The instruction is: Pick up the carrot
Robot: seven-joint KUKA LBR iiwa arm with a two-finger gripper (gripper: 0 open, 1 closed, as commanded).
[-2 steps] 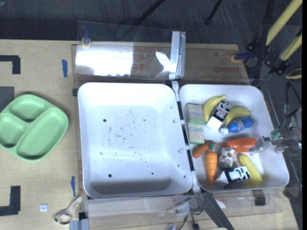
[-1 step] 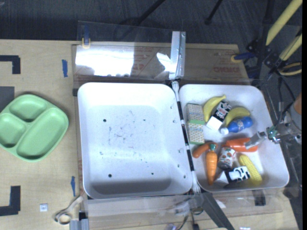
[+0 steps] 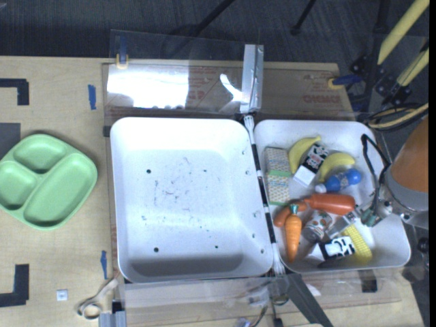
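Note:
The carrot [image 3: 292,232] lies in the right bin [image 3: 398,251] near its left wall. It is orange, with its green top pointing to the back and its tip toward the front. It rests among other toys, next to a long orange-red piece [image 3: 332,203]. The arm's orange band [image 3: 413,159] and grey wrist come in at the right edge. The gripper [image 3: 373,214] hangs low over the right side of this bin, well to the right of the carrot and apart from it.
The right bin also holds two bananas [image 3: 304,151] [image 3: 338,162], a blue ball [image 3: 344,180], a corn cob [image 3: 360,244], a black-and-white block [image 3: 337,248] and a patterned pad [image 3: 276,172]. The left bin [image 3: 129,142] adjoins it. A green divided plate [image 3: 46,181] sits far left.

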